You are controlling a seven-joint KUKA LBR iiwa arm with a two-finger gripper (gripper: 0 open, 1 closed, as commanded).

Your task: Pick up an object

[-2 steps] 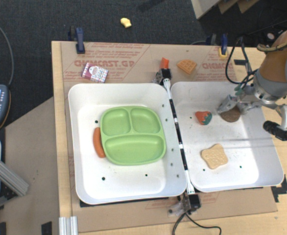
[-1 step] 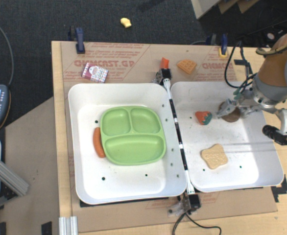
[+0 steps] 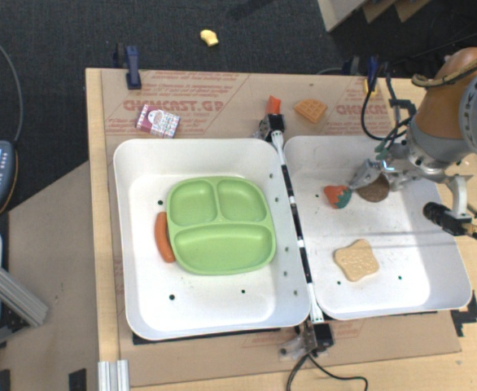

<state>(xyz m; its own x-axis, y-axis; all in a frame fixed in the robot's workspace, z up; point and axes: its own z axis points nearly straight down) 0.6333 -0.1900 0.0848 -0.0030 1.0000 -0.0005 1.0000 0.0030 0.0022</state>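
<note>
In the right bin [image 3: 434, 296] lie a brown rounded object [image 3: 374, 191], a red-orange piece with a green end [image 3: 336, 195] and a tan toast slice [image 3: 356, 261]. My gripper [image 3: 375, 179] is low over the back of this bin, right above the brown object, with its silver fingers [image 3: 361, 175] spread apart; nothing is visibly held between them. The brown object is partly hidden under the gripper. The red-orange piece lies just left of the left finger. The toast slice sits apart, nearer the front.
The left bin [image 3: 141, 300] holds a green divided plate [image 3: 220, 223] and an orange sausage [image 3: 164, 237] along the plate's left side. On the bench behind the bins lie a pink packet [image 3: 158, 120] and a tan cracker [image 3: 310, 110]. A divider rail [image 3: 291, 218] separates the bins.
</note>
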